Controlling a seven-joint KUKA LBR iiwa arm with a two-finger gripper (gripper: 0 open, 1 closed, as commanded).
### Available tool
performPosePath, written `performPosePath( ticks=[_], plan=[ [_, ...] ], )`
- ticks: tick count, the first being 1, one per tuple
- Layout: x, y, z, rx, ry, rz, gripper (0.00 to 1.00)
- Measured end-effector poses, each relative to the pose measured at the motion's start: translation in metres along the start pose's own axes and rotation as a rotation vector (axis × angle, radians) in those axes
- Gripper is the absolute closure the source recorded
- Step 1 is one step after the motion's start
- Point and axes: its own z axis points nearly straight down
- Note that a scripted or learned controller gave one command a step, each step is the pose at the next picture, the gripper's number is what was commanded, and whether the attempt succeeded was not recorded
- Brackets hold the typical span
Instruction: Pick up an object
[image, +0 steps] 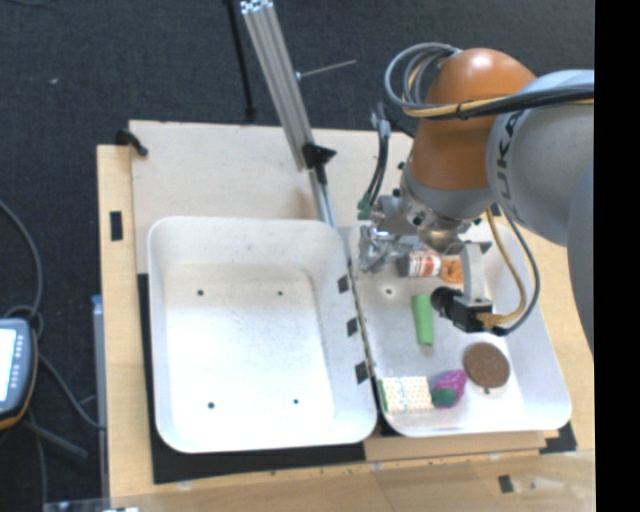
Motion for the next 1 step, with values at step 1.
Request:
performPosePath(
  ticks=[1],
  plan=[
    [0.0529,-0.0171,0.0146,0.001,-0.001,0.000,1.00]
  ],
)
